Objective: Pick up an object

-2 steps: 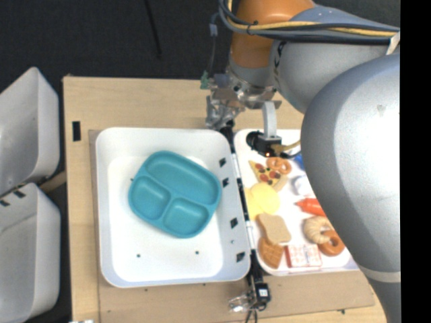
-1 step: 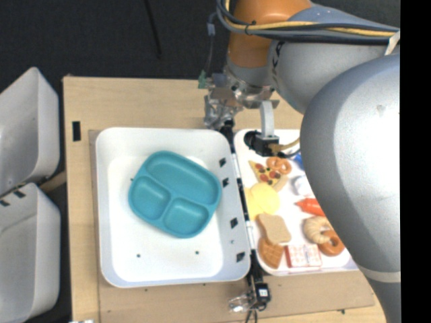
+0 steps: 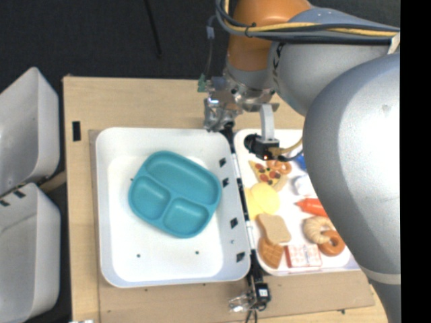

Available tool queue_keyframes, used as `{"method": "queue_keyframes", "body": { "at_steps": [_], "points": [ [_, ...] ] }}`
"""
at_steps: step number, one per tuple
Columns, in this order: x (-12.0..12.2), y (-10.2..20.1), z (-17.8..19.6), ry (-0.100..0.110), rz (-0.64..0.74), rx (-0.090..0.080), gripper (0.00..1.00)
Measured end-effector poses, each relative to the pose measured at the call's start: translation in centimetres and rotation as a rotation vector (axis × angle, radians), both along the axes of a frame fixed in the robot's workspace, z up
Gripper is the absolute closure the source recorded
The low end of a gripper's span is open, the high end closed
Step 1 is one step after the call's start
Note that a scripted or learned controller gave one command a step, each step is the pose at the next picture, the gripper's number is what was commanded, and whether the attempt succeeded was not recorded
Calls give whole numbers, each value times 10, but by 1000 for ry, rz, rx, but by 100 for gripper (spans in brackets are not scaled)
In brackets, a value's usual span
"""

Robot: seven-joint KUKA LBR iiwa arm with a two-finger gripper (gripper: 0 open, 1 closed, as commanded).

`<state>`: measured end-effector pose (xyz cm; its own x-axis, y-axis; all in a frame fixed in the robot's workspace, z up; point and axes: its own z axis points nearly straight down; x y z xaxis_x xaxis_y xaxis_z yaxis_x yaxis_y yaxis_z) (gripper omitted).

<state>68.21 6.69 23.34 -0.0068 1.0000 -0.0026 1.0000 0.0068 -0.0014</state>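
Pale wood is showing around the counter (image 3: 81, 106), matte and flat, with dark floor lying beyond its far edge. Above the far end of the strip between the two bins, the end effector (image 3: 222, 116) is hanging as a cluster of bare metal and cables; whether it is spread or pressed together I cannot tell, and nothing is visibly sitting in it. Its wrist is rising into a glossy orange band (image 3: 266, 9), and the smooth grey arm (image 3: 357, 147) is bulging across the right side.

Just beside it, the right bin (image 3: 244, 143) is holding small toy foods, the things to pick: a triangular pizza slice (image 3: 269, 172) dotted with toppings, a round yellow disc (image 3: 262, 198), a tan bread slice (image 3: 275, 227), a ridged waffle-like piece (image 3: 271, 253), a twisted glazed pastry (image 3: 322, 235), an orange carrot-like piece (image 3: 312, 206) and a flat red-and-white card (image 3: 303, 255).

Further left, the left bin (image 3: 108, 247) is carrying a smooth teal plastic plate (image 3: 175, 194) with three rounded compartments, lying slightly turned.
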Motion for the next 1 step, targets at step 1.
{"method": "queue_keyframes", "body": {
  "at_steps": [1],
  "points": [
    [7, 1, -2, -3, 1, 0, 100]
  ]
}}
